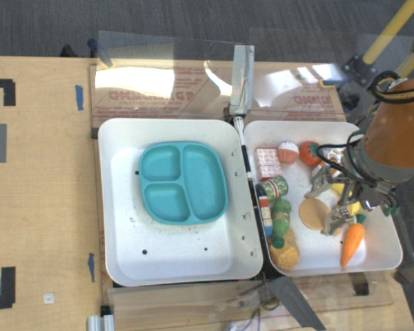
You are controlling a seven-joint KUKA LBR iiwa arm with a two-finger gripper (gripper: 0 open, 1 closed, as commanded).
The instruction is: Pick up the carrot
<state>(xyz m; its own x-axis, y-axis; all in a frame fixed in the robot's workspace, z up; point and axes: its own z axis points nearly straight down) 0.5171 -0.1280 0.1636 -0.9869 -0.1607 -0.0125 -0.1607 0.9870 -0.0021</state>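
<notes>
Carrot lies in the right bin, near the front, just below the jaws (open or closed, I cannot tell); its long axis runs almost upright in the view.

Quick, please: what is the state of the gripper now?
Gripper: open, holding nothing, just above the carrot.
</notes>
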